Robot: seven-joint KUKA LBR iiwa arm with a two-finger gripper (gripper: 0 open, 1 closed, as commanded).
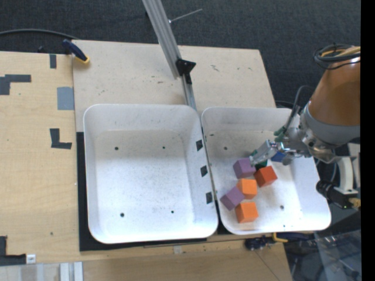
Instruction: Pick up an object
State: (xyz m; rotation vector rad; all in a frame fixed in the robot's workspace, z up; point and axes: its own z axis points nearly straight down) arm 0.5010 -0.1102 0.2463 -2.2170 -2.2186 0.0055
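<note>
Far to the claw's left sits the left bin (143,174). In the right bin (304,206), two purple blocks (243,168) (232,196) lie just left and below-left of the claw (265,155); three orange blocks (248,187) (246,211) (266,175) lie below it. Whether the claw is spread or pressed together, I cannot tell.

I see a metal rail (166,34) slanting over the bench (129,75), grey tape (65,98) at left, and a black cable (35,33) above.
</note>
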